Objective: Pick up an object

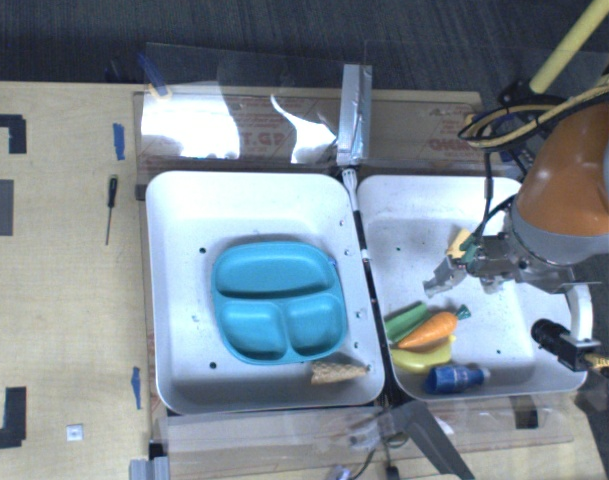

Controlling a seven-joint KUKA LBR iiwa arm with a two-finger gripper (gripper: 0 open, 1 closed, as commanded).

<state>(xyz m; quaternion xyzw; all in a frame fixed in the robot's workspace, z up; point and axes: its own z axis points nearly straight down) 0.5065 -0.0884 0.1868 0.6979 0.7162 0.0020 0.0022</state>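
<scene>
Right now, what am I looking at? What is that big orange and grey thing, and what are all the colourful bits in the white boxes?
You are looking down from a camera fixed above a bench. The orange and grey thing is a robot arm reaching in from the right. At its end is its tool, which it uses to pick things up. I cannot tell whether it is open or shut, and nothing shows in it.

There are two shallow white bins. The left bin holds a blue divided plate and a small brownish object near its front edge. The right bin holds a pile of toys: a carrot, something green, something yellow and a small blue object. The tool hangs above the right bin, just behind that pile.
</scene>
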